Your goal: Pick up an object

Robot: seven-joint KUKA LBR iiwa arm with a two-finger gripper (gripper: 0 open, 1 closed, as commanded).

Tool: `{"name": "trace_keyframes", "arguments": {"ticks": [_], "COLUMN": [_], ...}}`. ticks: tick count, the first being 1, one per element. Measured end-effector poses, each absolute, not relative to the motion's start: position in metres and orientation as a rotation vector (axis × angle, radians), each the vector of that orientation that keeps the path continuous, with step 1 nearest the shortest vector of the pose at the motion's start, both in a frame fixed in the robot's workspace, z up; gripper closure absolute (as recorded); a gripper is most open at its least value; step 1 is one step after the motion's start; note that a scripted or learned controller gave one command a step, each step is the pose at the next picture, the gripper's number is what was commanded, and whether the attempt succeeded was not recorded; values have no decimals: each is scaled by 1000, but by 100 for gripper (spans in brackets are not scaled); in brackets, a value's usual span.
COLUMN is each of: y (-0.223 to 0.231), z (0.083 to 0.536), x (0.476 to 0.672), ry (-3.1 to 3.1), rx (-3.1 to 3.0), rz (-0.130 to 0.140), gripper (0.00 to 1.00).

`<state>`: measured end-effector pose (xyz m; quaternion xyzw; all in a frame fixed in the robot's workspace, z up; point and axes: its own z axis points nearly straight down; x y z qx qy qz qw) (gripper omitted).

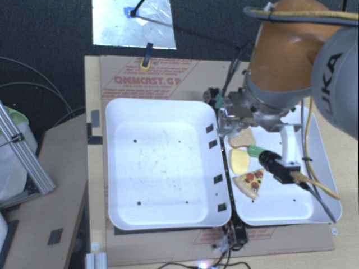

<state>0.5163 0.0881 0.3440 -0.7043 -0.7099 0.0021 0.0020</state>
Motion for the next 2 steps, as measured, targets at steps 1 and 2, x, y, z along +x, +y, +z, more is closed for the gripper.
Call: {"name": "trace_keyframes", "arguments": {"ticks": [1,2], "y": [146,116], "z": [220,372], "x": [554,573], "ry": [-2228,-2233], "rx": [-2209,-2226], "rz": [7,-24], "gripper": [100,100]}}
